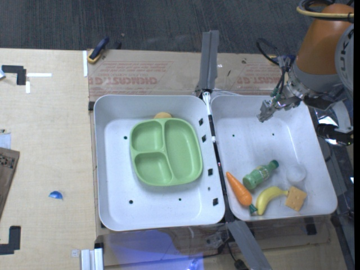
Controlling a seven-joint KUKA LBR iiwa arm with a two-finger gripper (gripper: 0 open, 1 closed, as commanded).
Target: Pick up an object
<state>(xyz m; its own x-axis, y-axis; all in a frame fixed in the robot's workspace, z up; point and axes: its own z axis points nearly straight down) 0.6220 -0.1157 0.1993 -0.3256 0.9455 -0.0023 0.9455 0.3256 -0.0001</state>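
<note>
White bins: the left bin point(112, 151) holds one green tray point(166, 151); the right bin point(315, 145) holds one carrot point(239, 189), bottle point(260, 174), banana point(268, 198), all near its front edge; the gripper point(269, 109) hovers over bare floor, apparently empty, its state unreadable.

The gripper point(269, 110) hangs over the right bin's point(247, 129) far end, well apart from the green bottle point(260, 174), carrot point(239, 189) and banana point(266, 198).

the right bin point(315, 134) has bare floor across its upper and middle part. its near end is crowded by the carrot point(239, 189), green bottle point(260, 175), banana point(268, 198) and tan block point(296, 198), lying close together.
</note>
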